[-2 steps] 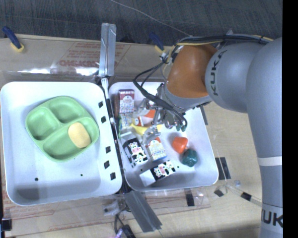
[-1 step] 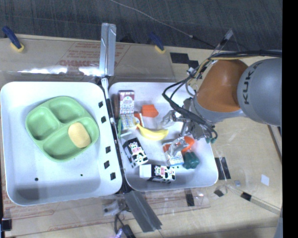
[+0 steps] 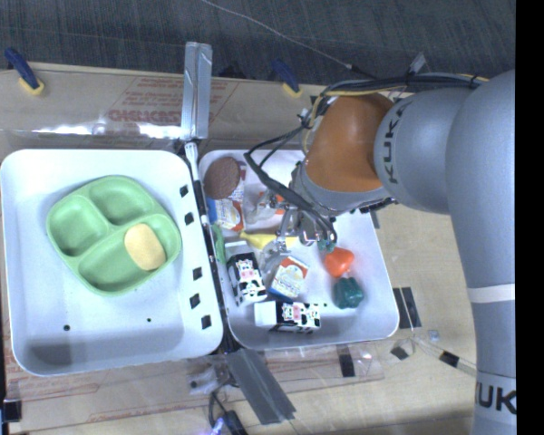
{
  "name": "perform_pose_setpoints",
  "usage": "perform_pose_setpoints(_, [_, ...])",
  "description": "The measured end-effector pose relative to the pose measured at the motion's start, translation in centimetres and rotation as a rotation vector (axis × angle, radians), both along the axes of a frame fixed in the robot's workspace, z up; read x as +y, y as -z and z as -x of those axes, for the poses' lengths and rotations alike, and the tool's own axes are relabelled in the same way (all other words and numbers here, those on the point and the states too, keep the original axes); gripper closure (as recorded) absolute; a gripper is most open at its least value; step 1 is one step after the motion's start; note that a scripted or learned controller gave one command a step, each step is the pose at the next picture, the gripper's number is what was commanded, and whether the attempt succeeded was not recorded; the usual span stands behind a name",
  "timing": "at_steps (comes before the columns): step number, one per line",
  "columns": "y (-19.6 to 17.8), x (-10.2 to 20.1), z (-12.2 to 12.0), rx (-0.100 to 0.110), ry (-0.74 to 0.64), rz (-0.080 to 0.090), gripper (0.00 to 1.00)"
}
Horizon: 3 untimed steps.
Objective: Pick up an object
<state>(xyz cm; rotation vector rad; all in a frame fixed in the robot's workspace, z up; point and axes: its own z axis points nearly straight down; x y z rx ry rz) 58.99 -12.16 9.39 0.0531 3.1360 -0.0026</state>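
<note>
The right bin (image 3: pixel 376 320) holds a jumble of small items. My gripper (image 3: pixel 296 236) hangs low over the middle of this pile, under the orange wrist band (image 3: pixel 344 143). Right beneath it lie a yellow piece (image 3: pixel 261 241) and a small white-and-orange carton (image 3: pixel 290 278). An orange toy (image 3: pixel 339 261) and a teal toy (image 3: pixel 348 292) sit just to its right. Two cow-patterned cartons (image 3: pixel 246 277) (image 3: pixel 290 314) lie toward the front. A brown round item (image 3: pixel 222 177) and a blue-and-white can (image 3: pixel 227 213) are at the back left. The wrist hides what is directly under the gripper.
The left bin (image 3: pixel 36 333) bears a green divided plate (image 3: pixel 104 220) with a yellow item (image 3: pixel 146 246) in its right compartment. A metal divider (image 3: pixel 196 107) and black clips run between the bins. Cables loop around the wrist.
</note>
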Motion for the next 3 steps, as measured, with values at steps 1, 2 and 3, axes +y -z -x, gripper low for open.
perform_pose_setpoints(1, [-0.2, 2.3, 3.8, -0.006, 0.068, 0.010, 0.00])
perform_pose_setpoints(2, [-1.2, 2.4, 3.7, -0.004, 0.059, 0.010, 1.00])
perform_pose_setpoints(3, [-14.7, 3.3, -3.1, -0.011, 0.136, -0.001, 1.00])
